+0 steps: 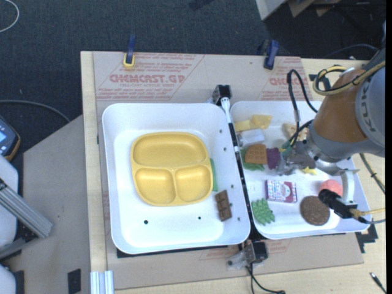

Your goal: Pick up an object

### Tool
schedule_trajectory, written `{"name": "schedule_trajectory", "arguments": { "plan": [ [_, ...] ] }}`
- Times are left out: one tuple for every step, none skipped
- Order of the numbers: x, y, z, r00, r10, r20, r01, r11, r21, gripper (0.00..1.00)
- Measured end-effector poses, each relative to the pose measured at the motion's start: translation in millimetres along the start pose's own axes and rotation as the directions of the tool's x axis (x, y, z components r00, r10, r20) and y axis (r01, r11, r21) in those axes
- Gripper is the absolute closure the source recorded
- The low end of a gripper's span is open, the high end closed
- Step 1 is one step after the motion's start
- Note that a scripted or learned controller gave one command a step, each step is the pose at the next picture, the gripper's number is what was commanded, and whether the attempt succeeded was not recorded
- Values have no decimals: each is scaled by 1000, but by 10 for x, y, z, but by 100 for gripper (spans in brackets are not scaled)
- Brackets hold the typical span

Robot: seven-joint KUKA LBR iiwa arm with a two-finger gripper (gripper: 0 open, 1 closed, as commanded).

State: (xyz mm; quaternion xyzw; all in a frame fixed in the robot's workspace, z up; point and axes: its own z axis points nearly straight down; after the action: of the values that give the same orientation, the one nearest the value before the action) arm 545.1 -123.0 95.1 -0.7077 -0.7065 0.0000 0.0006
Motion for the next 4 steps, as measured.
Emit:
{"name": "schedule_trajectory", "arguments": {
  "plan": [
    [97, 38, -497, 1000, -3, 2, 3, 1000, -6, 100],
    [26, 121, -1022, 1000, -2, 3, 2, 1000, -5, 100],
    [25, 133, -1318, 1000, -3, 3, 3, 1000, -7, 100],
    [504, -94, -1271, 1000, -3, 0, 3, 1000, 2, 100]
  ]
}}
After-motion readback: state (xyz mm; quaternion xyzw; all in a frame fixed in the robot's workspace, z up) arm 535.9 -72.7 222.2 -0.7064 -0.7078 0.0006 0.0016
